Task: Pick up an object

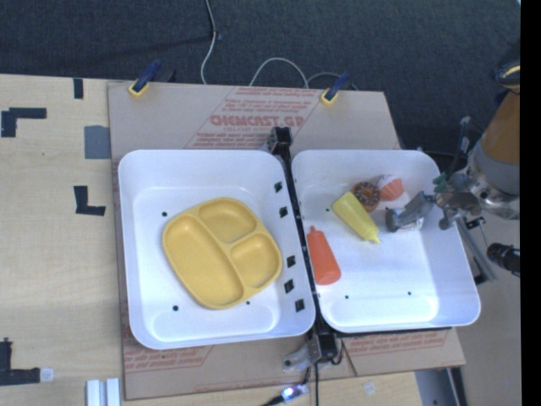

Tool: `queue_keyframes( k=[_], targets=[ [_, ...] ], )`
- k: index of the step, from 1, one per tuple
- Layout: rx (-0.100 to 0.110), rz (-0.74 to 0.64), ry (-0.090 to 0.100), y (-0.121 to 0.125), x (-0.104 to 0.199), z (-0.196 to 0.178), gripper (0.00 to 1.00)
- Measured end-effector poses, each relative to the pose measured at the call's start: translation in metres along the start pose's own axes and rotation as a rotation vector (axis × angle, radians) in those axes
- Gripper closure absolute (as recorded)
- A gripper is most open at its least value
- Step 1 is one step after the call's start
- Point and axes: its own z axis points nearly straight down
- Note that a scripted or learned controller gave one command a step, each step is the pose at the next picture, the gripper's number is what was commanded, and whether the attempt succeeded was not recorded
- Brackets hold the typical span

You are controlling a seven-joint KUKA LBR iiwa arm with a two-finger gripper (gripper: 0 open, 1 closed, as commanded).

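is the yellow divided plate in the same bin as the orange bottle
No, the yellow divided plate lies in the left bin, while the orange bottle lies in the right bin.

1 fixed overhead camera, slanted down over 2 white bins (135,227)

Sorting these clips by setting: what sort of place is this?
Probably a robot lab bench: two white bins sit on a clamped board, a cable trails behind, and toy food like the yellow plate lies inside.
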Motion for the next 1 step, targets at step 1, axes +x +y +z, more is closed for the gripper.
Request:
queue_keyframes(
  k=[1],
  targets=[
    [-0.013, -0.004, -0.003, 0.0030, 0.0007, -0.0077, 0.00]
  ],
)
